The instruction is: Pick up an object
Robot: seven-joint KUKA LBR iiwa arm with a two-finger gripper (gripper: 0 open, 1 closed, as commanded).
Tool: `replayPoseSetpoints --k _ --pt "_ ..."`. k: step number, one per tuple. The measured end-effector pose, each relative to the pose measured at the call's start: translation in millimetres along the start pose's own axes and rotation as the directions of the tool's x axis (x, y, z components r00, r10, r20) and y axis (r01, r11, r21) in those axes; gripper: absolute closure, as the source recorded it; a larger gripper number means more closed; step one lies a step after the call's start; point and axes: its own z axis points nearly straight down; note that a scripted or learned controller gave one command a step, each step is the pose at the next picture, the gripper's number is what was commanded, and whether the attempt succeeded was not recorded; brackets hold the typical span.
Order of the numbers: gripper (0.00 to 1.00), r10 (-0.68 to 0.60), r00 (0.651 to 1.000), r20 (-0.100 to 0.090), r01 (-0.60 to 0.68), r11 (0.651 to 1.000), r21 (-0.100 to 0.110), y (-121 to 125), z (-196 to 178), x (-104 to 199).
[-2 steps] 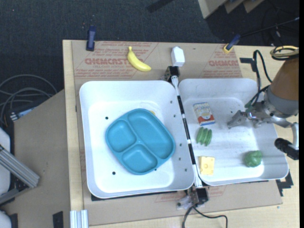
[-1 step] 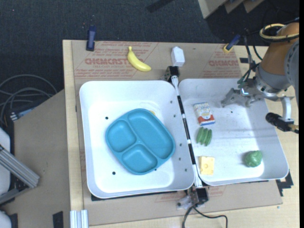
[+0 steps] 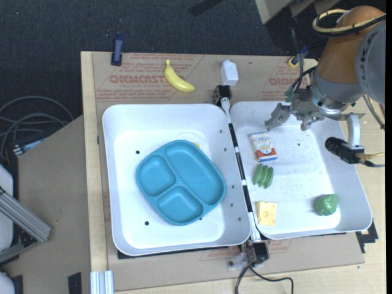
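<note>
While the arm (image 3: 352, 48) reaches in from the right over the far end of the right bin (image 3: 343, 182), its gripper (image 3: 291, 116) hangs with its two fingers spread apart and nothing between them. Closest to it lies a small carton (image 3: 262, 147), white with a red lower end and a printed face, lying flat with its long axis running from the far side of the bin toward the near side, tilted slightly; the red end points toward the near edge. It sits just below and to the left of the gripper in the view, near but apart from the fingers. Further along the same bin lie a green pepper-like piece (image 3: 264, 176), its long axis also roughly far-to-near, a yellow cheese wedge (image 3: 266, 213) with holes, and a rounded green object (image 3: 326, 204) near the right corner. A blue divided plate (image 3: 179, 181) rests in the left bin (image 3: 122, 133), and a banana (image 3: 177, 78) lies on the cardboard (image 3: 141, 78) beyond it.
</note>
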Motion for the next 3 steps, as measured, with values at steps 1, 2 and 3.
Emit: replayPoseSetpoints --k 1,2,3 --pt "0.00 0.003 1.000 0.001 -0.003 1.000 0.004 -29.4 86.6 22.7" --pt "1.00 0.003 1.000 0.002 -0.003 1.000 0.001 -28.6 75.9 22.4" --pt "1.00 0.001 1.000 0.001 -0.001 1.000 0.000 -68.9 -14.8 89.0"
